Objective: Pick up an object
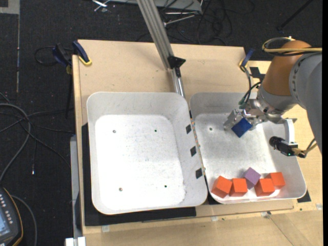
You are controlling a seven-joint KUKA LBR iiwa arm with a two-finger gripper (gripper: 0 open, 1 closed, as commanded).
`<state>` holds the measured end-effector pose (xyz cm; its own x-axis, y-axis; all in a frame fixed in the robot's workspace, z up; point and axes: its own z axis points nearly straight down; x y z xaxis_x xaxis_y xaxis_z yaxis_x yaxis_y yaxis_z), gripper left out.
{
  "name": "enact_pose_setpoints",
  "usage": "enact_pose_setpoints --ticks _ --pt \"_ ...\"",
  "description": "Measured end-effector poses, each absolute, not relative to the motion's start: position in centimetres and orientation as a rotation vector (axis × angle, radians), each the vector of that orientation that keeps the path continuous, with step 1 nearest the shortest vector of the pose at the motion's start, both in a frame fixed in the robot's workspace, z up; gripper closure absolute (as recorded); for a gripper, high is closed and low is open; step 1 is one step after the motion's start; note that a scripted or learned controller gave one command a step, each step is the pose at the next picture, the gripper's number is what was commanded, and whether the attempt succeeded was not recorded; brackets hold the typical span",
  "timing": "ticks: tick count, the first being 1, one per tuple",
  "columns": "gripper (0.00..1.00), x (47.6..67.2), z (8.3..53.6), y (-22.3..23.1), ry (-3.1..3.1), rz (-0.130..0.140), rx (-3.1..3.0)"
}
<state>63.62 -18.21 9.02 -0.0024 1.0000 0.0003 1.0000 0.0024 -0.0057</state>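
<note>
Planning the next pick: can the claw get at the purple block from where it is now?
Probably not yet: the claw has a blue block between its fingers, and orange blocks crowd the purple block.

White bins (102,111), orange blocks (222,186), purple block (252,176), blue block (241,127).

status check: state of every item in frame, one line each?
gripper: over the right bin, shut on the blue block
blue block: tilted, between the gripper's fingers
orange blocks: four, resting along the near wall of the right bin
purple block: resting among the orange blocks, touching them
right bin: flat on the bench
left bin: flat on the bench, beside the right bin
</note>
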Motion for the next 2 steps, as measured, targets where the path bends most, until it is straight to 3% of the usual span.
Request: enact_pose_setpoints --ticks 1,2 --pt "1.0 63.8 10.6 -18.2 -2.227 0.0 -2.22" --pt "1.0 65.4 20.1 -9.0 -2.236 -0.013 -2.214"
